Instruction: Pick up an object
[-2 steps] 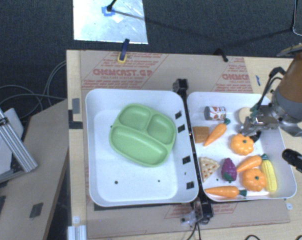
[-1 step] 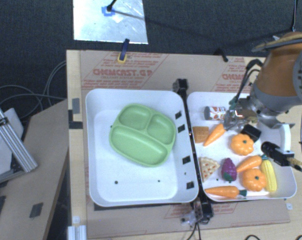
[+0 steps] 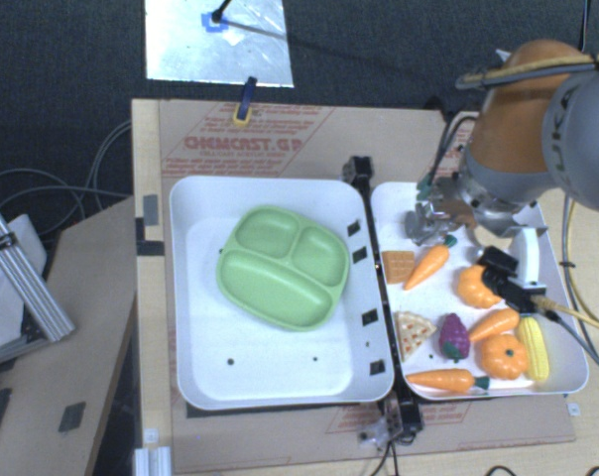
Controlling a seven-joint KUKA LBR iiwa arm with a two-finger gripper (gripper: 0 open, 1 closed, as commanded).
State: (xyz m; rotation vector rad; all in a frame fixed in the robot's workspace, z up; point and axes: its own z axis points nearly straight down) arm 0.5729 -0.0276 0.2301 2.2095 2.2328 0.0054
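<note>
My gripper (image 3: 431, 224) hangs low over the back left part of the right bin (image 3: 567, 373), just above the top end of a carrot (image 3: 425, 266) that lies at a slant. A square tan cracker (image 3: 398, 264) lies left of that carrot. Further forward are a pizza slice (image 3: 412, 332), a purple fruit (image 3: 454, 336), an orange fruit (image 3: 472, 286), a small pumpkin (image 3: 503, 357), a yellow corn cob (image 3: 534, 347) and a second carrot (image 3: 446, 379) along the front wall. Nothing shows in the gripper's hold.
The left bin (image 3: 195, 365) holds a green divided plate (image 3: 283, 266). A black divider with clips (image 3: 369, 266) runs between the bins. The arm's grey and orange body (image 3: 528, 117) covers the right bin's back right corner.
</note>
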